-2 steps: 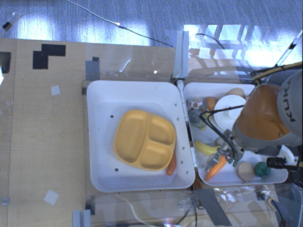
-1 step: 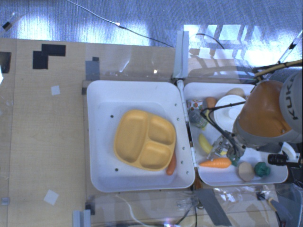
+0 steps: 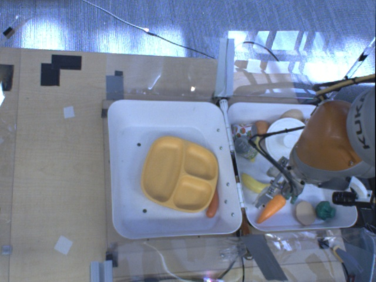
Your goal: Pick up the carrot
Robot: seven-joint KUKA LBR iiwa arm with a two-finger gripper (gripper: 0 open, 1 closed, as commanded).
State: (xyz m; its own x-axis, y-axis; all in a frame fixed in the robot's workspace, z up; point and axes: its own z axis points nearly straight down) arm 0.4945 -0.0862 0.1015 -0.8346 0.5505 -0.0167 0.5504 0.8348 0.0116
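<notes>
2 bins: L bin (image 3: 126, 157) holds a divided tray (image 3: 176, 172); carrot (image 3: 271, 208) lies in R bin (image 3: 346, 219), under the gripper (image 3: 281, 188).

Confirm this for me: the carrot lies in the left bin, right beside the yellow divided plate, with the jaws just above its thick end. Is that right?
Not quite: the bin is wrong. The camera view shows the carrot in the right bin, near its front wall, with the jaws just above its thick end. The yellow divided plate sits in the left bin, apart from the carrot.
</notes>
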